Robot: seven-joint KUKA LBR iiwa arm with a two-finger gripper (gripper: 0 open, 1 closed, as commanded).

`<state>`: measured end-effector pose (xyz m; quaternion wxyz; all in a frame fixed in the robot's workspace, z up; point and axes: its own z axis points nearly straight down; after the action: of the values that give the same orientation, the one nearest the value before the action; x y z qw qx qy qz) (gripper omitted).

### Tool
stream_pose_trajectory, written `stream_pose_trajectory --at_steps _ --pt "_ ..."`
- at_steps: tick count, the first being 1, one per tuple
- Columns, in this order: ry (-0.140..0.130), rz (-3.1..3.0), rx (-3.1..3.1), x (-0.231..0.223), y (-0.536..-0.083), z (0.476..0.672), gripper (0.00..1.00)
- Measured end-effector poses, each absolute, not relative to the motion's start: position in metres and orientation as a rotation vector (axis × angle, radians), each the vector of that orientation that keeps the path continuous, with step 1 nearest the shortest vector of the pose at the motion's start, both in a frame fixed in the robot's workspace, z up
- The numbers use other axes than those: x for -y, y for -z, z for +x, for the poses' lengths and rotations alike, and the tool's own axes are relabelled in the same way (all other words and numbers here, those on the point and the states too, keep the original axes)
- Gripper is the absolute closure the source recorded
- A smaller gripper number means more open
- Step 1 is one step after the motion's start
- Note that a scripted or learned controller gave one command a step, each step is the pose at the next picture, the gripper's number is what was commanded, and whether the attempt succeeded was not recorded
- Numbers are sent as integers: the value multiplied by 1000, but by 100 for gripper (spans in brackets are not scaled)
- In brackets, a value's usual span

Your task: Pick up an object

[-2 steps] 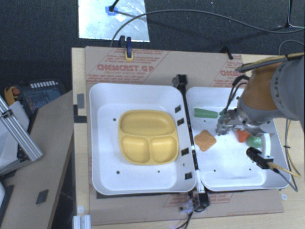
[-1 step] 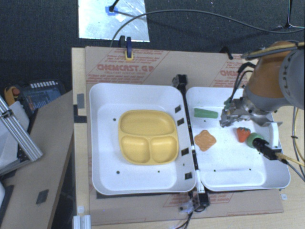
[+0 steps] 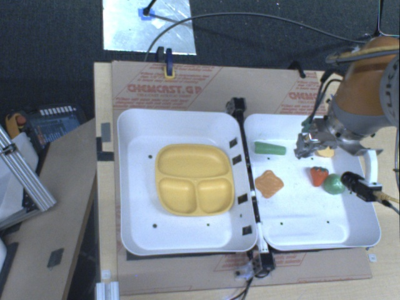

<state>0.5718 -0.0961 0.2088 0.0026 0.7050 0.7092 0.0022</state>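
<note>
One pale object (image 3: 325,152) half hidden beneath end effector (image 3: 306,147); finger state indiscernible; arm cropped right.

Single fixed camera, high above bench, looking down at slant toward far side. Moderate distance: both white bins fit whole, left bin (image 3: 134,186) centre-left, right bin (image 3: 312,224) centre-right. Near bench edge low in frame, far edge with brown board (image 3: 187,83) higher. Beyond, dark floor and shiny sheet (image 3: 125,17) at far left. Arm (image 3: 369,86) enters from right, cropped by frame edge. Side table (image 3: 50,230) cut off near left.
</note>
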Motion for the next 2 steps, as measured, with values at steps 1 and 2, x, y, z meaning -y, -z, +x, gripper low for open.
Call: stream_pose_trajectory --at_steps 1,2 --pt "-4 2213 -2225 96 -228 573 100" --pt "-4 2211 -2232 42 -218 583 100"
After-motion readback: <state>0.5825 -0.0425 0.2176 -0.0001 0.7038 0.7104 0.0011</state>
